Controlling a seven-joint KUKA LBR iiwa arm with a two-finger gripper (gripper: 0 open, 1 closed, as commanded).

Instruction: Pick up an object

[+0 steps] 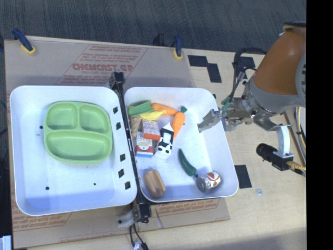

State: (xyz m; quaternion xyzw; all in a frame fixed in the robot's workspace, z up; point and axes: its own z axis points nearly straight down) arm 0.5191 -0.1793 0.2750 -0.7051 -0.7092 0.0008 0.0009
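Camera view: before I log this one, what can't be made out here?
- End effector, camera view: too small and blurred to tell whether its fingers are open or shut.
- Small cartons in the right bin: print too small to read.
- Yellow item: partly covered by the orange piece beside it, so its shape is unclear.
- Arm: cut off by the right edge.

Lying scattered in the right bin (221, 155): carrot (178, 122) slanting near the back, green pepper (186, 162) toward the front, small can (210, 180) tipped at the front right corner, brown bread roll (154, 183) at the front left, cartons (148, 136) (crowding the left wall).
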